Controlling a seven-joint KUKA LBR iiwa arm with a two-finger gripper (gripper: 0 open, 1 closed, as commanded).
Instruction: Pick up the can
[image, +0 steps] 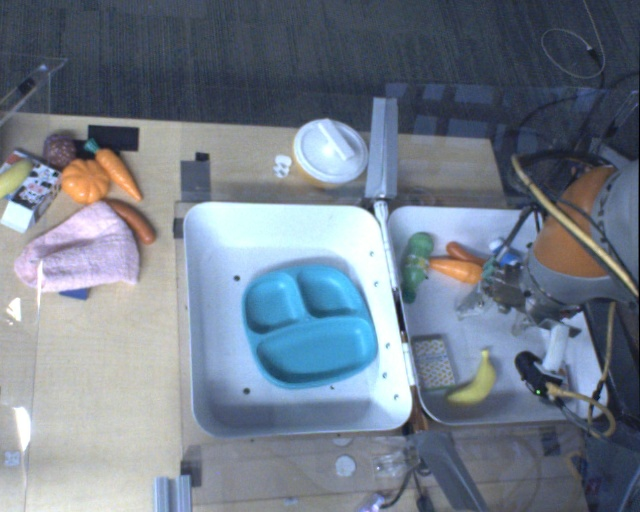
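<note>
Can (432, 361) looks to be the grey, mesh-patterned item lying at the near edge of the right-hand bin (505, 225), close to the wall it shares with the other bin; this is a judgement, as it is small. A banana (474, 381) lies just beside it. Further back, the end effector (497, 290) hangs over the bin's middle, apart from the can, and I cannot tell whether it is apart or together. Beyond it lie a carrot (456, 269) and a green vegetable (415, 262). Nothing seems grasped, so the reach, grip and lift are all left.
</note>
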